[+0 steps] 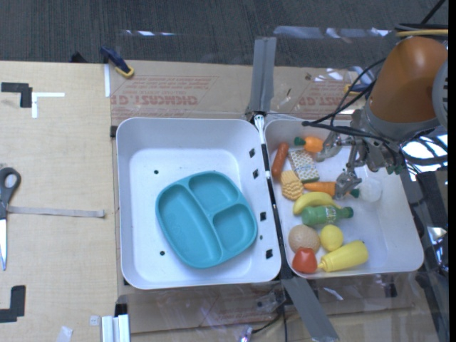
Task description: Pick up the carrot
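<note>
Yellow squeeze bottle (pixel 345 256) and tomato (pixel 305 261) sit closest to the lens, well below the claw (pixel 347 184). Can't tell if the claw's clenched or released, too blurry. The carrot (pixel 318 187) lies just left of it, wedged between the grater-looking thing (pixel 305 166) above and the banana (pixel 312 201) below, so a sloppy close could easily nab a neighbour or shove the carrot aside. Most free floor is to the claw's right, toward the bin (pixel 399 258) wall.

Teal divided plate (pixel 206 218) in a white bin (pixel 135 191); orange carrot (pixel 319 187), yellow banana (pixel 312 201), green bottle (pixel 329 215), red tomato (pixel 305 261).
</note>
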You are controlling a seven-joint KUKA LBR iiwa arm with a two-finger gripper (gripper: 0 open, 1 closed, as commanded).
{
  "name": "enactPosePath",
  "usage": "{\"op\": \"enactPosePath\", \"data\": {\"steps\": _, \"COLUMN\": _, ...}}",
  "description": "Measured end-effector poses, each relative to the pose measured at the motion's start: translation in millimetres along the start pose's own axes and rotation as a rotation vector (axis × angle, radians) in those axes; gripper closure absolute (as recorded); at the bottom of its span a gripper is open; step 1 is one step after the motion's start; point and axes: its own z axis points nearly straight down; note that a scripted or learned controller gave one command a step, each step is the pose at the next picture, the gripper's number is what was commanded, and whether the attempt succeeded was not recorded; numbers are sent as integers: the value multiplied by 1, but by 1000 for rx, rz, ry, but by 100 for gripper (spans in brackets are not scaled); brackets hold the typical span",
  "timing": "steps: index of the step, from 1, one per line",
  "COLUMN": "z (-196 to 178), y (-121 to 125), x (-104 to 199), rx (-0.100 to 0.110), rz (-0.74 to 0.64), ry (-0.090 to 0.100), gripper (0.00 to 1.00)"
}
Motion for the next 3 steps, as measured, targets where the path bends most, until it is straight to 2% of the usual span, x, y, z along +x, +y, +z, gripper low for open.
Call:
{"op": "enactPosePath", "data": {"steps": 1, "z": 46, "y": 2, "x": -6, "rx": 6, "rz": -152, "ry": -12, "gripper": 0}}
{"op": "enactPosePath", "data": {"steps": 2, "z": 53, "y": -30, "x": -45, "rx": -11, "rz": 48, "ry": 21, "gripper": 0}}
{"op": "enactPosePath", "data": {"steps": 3, "z": 43, "y": -33, "x": -49, "rx": 0, "rz": 50, "ry": -6, "gripper": 100}}
